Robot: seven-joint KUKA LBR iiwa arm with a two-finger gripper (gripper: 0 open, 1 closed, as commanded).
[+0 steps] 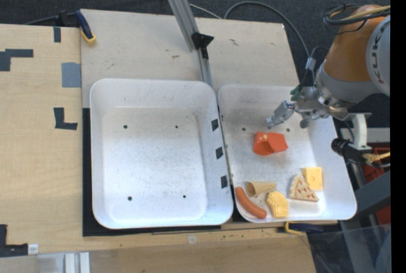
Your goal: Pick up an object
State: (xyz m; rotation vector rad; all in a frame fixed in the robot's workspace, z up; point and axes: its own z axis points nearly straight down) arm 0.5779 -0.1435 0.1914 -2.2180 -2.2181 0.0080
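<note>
My gripper (277, 119) hangs over the right bin (244, 106), reaching in from the right, just above and slightly right of a red-orange block (269, 143). Nothing shows between its fingers. Along the bin's front lie a red sausage (250, 202), a tan cone piece (260, 188), a yellow corn cob (277, 204), a wedge of pizza or cheese (303, 190) and a yellow cube (312, 177).
The left bin (152, 151) stands beside the right one, with a divider of black clips between them. A slanted metal pole (181, 5) rises at the back. The arm's orange and grey body (355, 56) fills the right side.
</note>
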